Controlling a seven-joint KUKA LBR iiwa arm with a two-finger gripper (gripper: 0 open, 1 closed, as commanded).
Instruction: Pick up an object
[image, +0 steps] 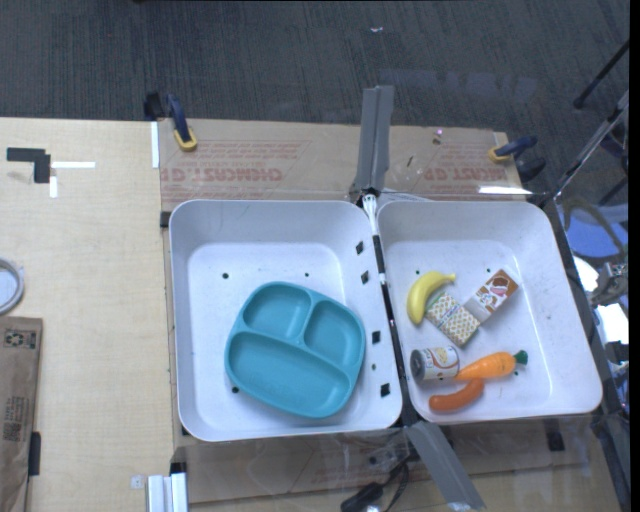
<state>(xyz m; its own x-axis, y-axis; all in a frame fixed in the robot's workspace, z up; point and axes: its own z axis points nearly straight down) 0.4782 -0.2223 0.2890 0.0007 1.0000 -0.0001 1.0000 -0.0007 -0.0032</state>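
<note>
The camera view looks down at a slant on two shallow white bins set side by side. The left bin (190, 300) carries one thing, a teal divided plate (295, 348) lying flat, slightly turned, toward the bin's near right part. The right bin (560, 300) gathers the small pickable things in a loose cluster in its left and near half: a yellow banana (428, 294) curved beside a patterned little box (453, 319), a juice carton (494, 294) lying on its side and touching that box's far corner, a small tin (435, 364) on its side just below the box, and an orange carrot (478, 378) with a green tip stretched along the near wall, touching the tin. They lie jumbled, as if scattered to give the program a varied choice; the carrot and the banana stand a little freer at their outer ends, so I judge them the easier candidates, while the box is hemmed in by neighbours on three sides. As for the gripper, its state cannot be told from this view.

The bins rest on a brown cardboard sheet (300, 160) held by clamps (180, 122) at the far corners, on a pale wooden bench (80, 250). A roll of tape (6, 288) sits at the left edge. Beyond the bench the floor is dark carpet (250, 50)
</note>
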